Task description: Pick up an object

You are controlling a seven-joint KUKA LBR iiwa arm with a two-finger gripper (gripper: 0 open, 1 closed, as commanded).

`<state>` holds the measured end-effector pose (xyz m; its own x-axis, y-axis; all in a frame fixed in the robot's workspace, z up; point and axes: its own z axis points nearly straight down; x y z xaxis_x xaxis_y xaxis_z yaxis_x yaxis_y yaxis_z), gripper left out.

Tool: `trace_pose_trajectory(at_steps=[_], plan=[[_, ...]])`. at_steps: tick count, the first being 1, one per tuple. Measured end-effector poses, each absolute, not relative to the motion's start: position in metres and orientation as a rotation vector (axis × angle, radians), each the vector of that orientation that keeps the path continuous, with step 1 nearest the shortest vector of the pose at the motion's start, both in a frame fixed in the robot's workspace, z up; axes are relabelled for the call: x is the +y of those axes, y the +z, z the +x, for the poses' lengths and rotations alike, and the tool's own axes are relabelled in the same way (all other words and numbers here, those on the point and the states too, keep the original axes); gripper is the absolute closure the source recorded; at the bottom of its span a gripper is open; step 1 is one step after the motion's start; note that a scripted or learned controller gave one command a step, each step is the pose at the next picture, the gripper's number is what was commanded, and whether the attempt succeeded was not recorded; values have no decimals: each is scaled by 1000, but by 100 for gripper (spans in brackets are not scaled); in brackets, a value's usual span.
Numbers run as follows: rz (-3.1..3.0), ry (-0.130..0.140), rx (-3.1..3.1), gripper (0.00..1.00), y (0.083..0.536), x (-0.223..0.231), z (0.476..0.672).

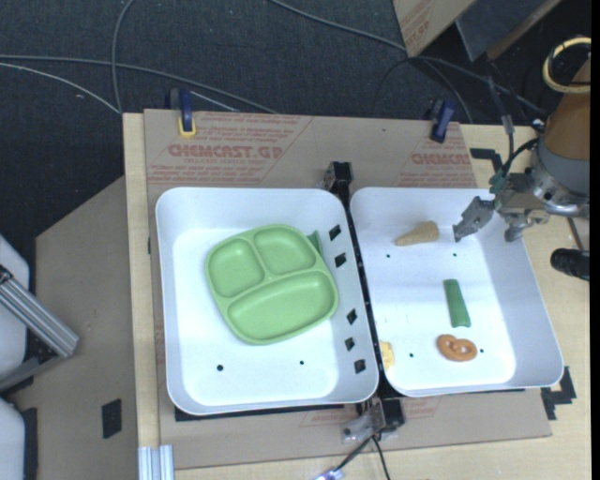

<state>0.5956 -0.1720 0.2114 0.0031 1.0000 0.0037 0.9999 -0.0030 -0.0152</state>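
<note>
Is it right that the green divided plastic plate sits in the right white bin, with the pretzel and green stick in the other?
No. The camera view shows the green divided plastic plate in the left white bin; the orange-brown pretzel and green stick lie in the right white bin.

Dark carpet [281, 56] fills the upper part of the frame, crossed by thin grey cables [122, 66]. A cardboard box [427, 19] sits at the upper right. An aluminium rail [33, 309] slants at the left edge.
</note>
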Motion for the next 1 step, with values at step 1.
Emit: trace_pose_trajectory(at_steps=[1], plan=[[-2220, 0, -2221, 0, 220, -172, 599]])
